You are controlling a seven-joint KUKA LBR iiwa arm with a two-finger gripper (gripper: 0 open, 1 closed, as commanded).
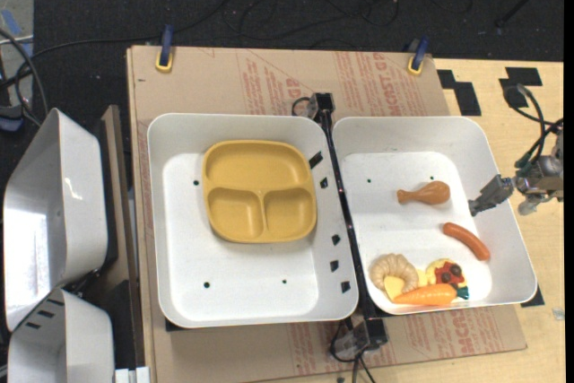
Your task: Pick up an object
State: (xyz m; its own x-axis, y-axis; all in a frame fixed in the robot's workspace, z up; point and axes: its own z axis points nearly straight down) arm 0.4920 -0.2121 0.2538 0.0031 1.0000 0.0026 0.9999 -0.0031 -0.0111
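While most of the arm is cut off at the right edge, the gripper (513,193) hangs over the right bin's (430,134) rim, grasping nothing; whether it is released or clenched I cannot tell. Inside lie a drumstick (424,194), sausage (466,240), carrot (425,295) and 2 overlapping toys, hard to identify. A yellow tray (260,190) sits in the left bin (179,220).

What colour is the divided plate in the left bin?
Mustard yellow plate, plain, clearest in the camera view.

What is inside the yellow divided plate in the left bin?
Nothing lies in the yellow divided plate; all three compartments show bare. It rests flat in the left bin, so the bin floor beneath it is covered and cannot be checked. The toy food lies in the right bin.
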